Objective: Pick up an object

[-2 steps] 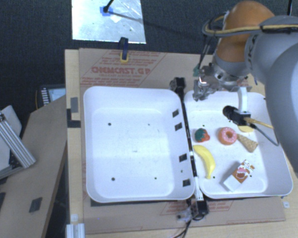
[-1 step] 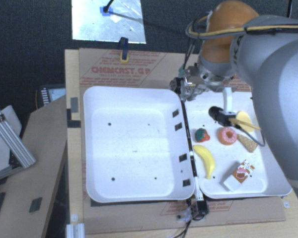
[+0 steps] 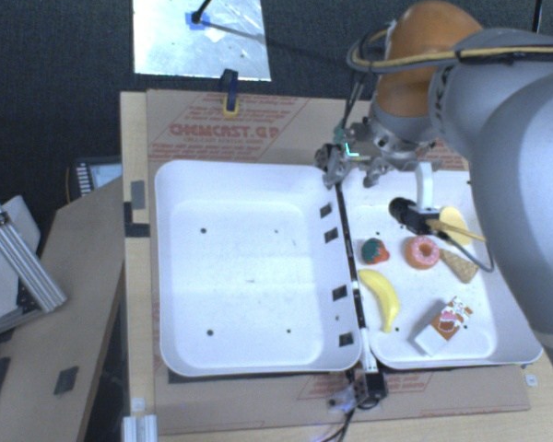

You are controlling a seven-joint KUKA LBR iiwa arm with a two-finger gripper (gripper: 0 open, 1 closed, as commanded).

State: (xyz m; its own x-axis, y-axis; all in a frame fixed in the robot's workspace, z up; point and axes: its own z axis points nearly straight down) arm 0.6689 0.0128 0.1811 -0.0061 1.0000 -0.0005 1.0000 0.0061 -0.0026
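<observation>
Grey arm (image 3: 507,109) leans in, gripper (image 3: 352,166) at the rim (image 3: 343,247) between both bins (image 3: 249,274).

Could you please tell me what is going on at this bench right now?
The grey arm reaches in from the right, and its gripper hangs over the far end of the divide between the left bin and the right bin. Nothing looks picked up yet. A banana, a pink doughnut, a small red and green fruit, a tan wedge and a white and red box lie in the right bin.
</observation>
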